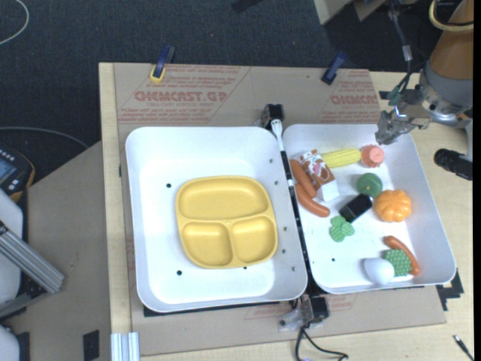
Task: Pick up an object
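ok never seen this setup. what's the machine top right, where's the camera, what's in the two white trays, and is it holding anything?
The machine at top right is a robot arm, grey with an orange band, reaching in from the right. It ends in a two-finger gripper, which hangs over the far edge of the right bin. Nothing can be seen between its fingers; whether they are open or shut I cannot tell.

There is one camera, fixed above the bench and looking down at a slant.

The left bin holds a yellow divided plate. The right bin holds toy food: a corn cob, a pink round piece, a sausage, a small orange pumpkin, a black block, some green pieces and a white item near the front.

Its job is to pick up an object.
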### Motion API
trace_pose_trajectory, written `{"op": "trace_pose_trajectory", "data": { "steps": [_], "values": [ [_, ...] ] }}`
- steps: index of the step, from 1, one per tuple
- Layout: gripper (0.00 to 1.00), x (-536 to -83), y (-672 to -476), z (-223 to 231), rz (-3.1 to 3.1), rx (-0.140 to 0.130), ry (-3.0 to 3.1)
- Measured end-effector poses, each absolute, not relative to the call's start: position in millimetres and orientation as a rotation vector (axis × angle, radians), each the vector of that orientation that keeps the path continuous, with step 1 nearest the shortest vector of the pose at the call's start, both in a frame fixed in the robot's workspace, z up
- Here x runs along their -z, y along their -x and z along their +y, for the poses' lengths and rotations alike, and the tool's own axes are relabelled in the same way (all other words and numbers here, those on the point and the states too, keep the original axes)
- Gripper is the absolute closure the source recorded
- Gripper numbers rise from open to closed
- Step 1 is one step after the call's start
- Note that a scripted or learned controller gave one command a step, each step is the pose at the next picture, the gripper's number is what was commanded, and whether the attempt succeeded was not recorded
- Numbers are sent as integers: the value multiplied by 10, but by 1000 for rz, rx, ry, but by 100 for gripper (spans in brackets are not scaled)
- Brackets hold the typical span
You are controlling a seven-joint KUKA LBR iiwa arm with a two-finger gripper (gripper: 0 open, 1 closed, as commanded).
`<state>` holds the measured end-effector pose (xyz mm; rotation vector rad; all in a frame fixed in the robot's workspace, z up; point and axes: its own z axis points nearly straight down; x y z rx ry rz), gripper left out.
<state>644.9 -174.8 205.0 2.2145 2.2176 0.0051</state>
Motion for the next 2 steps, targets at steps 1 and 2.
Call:
{"op": "trace_pose_trajectory", "data": {
  "steps": [1, 2],
  "values": [
    [100, -2258, -6459, -1752, 2219, -2, -2216],
    [100, -2333, -6134, -1258, 2229, 1, -2220]
  ]
}}
